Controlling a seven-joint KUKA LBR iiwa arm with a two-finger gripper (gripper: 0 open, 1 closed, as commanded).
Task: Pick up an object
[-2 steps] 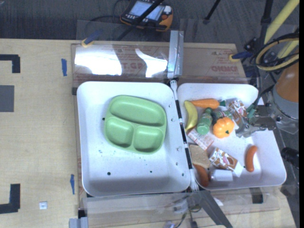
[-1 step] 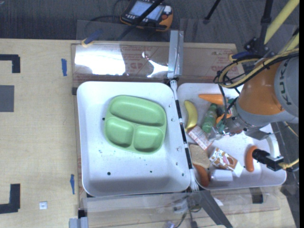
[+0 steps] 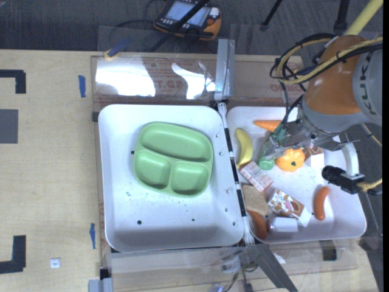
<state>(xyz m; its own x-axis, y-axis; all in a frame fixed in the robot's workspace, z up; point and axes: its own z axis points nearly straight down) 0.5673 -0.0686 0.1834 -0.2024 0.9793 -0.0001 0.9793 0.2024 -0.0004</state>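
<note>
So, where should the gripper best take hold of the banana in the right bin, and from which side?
Probably at the middle of the banana, coming straight down from above. It lies flat and lengthwise along the right bin's left wall, so the fingers should close across its narrow width; the wall beside it leaves little room for one finger.
</note>
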